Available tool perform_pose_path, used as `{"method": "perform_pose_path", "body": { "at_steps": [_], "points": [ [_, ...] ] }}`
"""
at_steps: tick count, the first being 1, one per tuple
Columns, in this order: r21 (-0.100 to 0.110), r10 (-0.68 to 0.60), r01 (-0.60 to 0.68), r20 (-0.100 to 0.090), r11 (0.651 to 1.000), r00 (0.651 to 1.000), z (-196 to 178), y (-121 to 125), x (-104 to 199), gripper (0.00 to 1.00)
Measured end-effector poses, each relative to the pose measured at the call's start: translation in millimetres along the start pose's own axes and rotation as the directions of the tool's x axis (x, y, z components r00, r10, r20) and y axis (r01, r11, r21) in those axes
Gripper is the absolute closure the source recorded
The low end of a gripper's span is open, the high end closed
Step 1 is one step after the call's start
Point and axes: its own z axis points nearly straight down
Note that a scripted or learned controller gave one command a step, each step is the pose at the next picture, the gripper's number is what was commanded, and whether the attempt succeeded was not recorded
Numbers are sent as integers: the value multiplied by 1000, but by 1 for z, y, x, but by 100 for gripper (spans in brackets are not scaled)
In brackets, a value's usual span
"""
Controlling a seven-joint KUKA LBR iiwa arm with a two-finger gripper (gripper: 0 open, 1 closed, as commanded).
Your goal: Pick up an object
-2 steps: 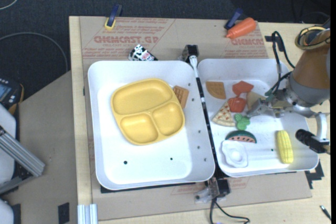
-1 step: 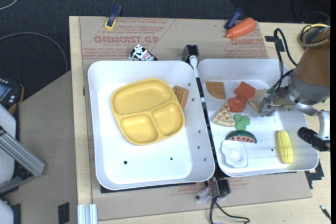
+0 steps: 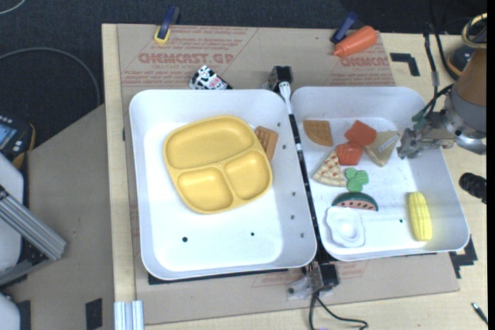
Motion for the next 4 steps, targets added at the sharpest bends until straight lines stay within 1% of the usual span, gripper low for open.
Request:
{"method": "perform_pose_path", "body": {
  "at_steps": [1, 2, 3, 4],
  "points": [
    [0, -1, 1, 0, 1000, 1000, -49, -7, 1, 100],
    [1, -2, 2, -1, 1000, 1000, -80, -5, 1, 100],
    [3, -8, 8, -4, 1000, 1000, -72, 18, 52, 100],
    [3, -7, 7, -4, 1000, 1000, -73, 37, 105, 100]
  ]
}}
